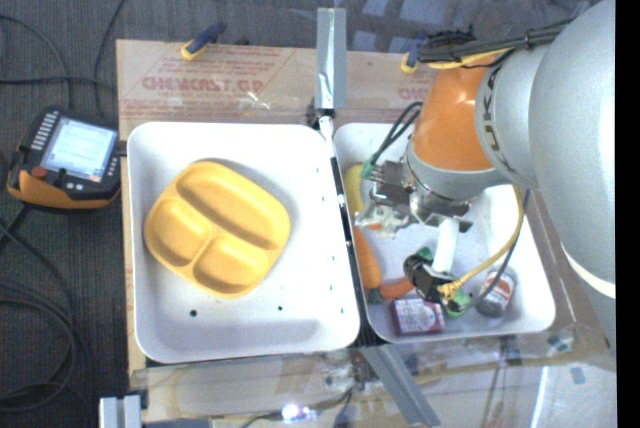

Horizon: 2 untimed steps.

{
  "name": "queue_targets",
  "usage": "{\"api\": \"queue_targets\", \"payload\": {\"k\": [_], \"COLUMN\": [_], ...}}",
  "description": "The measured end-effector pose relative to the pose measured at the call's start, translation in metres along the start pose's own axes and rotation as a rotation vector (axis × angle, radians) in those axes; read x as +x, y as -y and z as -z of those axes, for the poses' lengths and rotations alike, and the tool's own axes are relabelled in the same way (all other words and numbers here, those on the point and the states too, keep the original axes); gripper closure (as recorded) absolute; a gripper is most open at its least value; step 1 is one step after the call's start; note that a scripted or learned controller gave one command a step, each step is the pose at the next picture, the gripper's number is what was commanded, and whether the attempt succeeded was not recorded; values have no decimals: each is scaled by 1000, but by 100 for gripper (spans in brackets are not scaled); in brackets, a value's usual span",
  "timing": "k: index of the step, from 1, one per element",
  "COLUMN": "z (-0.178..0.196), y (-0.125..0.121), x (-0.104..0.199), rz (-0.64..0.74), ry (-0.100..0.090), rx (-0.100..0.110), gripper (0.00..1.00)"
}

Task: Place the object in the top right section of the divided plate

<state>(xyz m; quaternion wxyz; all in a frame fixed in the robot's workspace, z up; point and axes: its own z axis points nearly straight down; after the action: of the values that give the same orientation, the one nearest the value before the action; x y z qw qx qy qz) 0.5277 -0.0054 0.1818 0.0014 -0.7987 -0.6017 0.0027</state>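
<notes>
The left bin (150, 321) has open floor along its near edge, its far edge and both near corners; the yellow divided plate (218, 227) fills its middle, lying toward the left wall. The plate's three sections lie bare and open from above. The right bin (535, 311) is crowded: the arm (520, 116) hangs over its far half, and along its left wall lie a carrot (368, 265) and a yellow piece (353, 186). Near its front edge sit a dark red packet (417, 316) and a small can (497, 293), with cables looped between them.
</notes>
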Motion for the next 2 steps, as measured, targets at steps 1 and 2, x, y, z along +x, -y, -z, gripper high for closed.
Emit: {"api": "queue_targets", "payload": {"k": [1,2], "z": [0,0], "y": [36,59], "x": [-38,43], "rz": [-24,274], "ry": [0,-1], "rx": [0,0], "gripper": [100,100]}}
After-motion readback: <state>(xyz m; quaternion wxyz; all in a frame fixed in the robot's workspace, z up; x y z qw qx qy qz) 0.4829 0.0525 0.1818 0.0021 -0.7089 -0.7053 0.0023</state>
